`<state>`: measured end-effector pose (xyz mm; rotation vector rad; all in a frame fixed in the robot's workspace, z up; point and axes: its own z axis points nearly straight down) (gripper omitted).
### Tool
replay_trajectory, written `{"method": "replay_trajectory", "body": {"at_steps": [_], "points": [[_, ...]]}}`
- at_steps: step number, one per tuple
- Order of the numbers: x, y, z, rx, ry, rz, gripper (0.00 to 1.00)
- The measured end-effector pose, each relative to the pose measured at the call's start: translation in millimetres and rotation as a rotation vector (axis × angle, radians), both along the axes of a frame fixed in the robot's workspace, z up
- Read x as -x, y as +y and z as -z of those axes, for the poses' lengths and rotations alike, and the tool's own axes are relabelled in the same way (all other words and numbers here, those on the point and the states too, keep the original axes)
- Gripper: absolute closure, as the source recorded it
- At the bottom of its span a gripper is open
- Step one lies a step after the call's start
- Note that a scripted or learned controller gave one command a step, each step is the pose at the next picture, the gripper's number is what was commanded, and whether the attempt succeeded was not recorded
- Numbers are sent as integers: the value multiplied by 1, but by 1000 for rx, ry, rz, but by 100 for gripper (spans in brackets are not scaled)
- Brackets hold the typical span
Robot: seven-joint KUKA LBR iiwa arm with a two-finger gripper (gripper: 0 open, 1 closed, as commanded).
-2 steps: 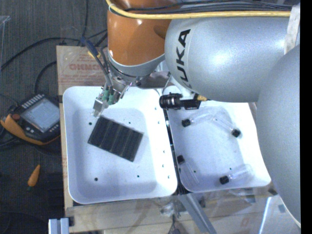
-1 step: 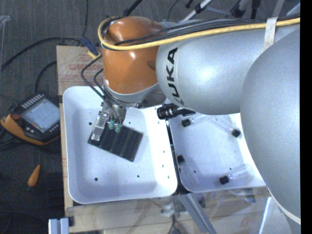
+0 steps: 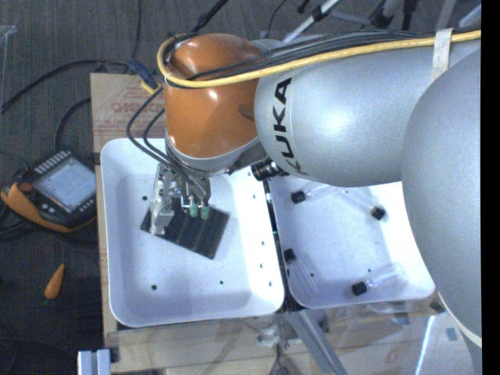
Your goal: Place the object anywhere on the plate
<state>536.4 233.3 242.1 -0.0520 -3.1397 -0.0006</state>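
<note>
A dark, ribbed rectangular plate (image 3: 200, 237) lies flat in the left white bin (image 3: 137, 287), a little above the bin's middle. My gripper (image 3: 181, 203) hangs straight down over the plate's upper left part, close to its surface or touching it. The orange band and the grey wrist cover most of the gripper from above. A small pale grey piece (image 3: 161, 211) shows at the plate's left edge under the gripper; I cannot tell whether it is the object or part of the gripper.
The right bin (image 3: 406, 283) holds several clear tubes with black caps, such as one (image 3: 377, 212) near its upper right and one (image 3: 359, 287) near its front. A teach pendant (image 3: 58, 186) and an orange tool (image 3: 53, 281) lie on the floor left of the bench.
</note>
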Motion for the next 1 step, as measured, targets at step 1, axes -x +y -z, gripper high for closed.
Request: {"method": "replay_trajectory", "body": {"at_steps": [1], "points": [[20, -1, 25, 1, 0, -104, 100]]}}
